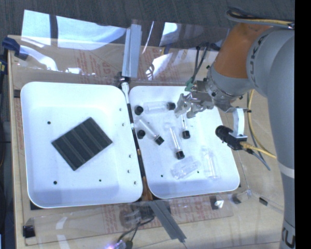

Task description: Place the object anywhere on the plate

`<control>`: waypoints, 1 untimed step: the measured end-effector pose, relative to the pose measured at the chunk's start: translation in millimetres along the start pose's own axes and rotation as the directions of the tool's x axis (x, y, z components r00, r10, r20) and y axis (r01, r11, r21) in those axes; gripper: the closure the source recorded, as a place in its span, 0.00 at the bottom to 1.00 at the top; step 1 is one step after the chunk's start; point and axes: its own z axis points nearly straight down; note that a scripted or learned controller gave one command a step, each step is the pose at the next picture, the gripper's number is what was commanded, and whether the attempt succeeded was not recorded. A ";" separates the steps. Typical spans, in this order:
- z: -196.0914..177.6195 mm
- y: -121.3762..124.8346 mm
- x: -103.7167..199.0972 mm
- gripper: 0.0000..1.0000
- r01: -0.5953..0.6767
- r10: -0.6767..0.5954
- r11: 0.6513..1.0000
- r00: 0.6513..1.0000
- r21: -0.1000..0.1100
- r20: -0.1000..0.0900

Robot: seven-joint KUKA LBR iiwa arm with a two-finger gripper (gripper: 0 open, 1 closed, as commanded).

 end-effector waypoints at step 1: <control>-78.7 46.3 98.7 1.00 -0.120 0.120 0.993 0.993 0.001 0.000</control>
